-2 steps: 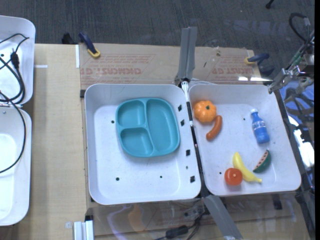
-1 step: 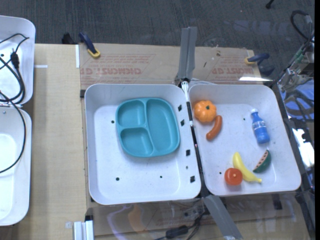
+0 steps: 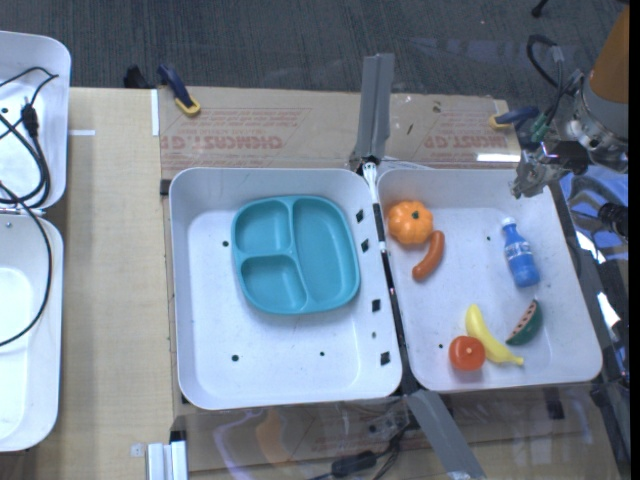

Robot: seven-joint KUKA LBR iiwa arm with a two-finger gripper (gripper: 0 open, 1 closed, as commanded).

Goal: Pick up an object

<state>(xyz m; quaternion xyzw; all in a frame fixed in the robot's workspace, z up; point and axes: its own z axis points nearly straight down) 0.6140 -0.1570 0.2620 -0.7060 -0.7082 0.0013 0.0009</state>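
Near edge, lower right of frame: tomato (image 3: 466, 354), banana (image 3: 490, 335), watermelon slice (image 3: 525, 323) clustered in right bin (image 3: 560, 368). Mid: blue bottle (image 3: 519, 254), sausage (image 3: 428, 255), pumpkin (image 3: 410, 222). Left bin (image 3: 200, 348) holds teal divided plate (image 3: 296, 253). Far, upper right: my claw (image 3: 528, 181) above bin's back rim; opening cannot be judged.

Bench: pale wooden bench top (image 3: 110, 268) with brown cardboard sheet (image 3: 300, 133) at 12 o'clock
Bins: left shallow white plastic bin (image 3: 200, 368) at centre, right shallow white plastic bin (image 3: 440, 353) touching it at 3 o'clock
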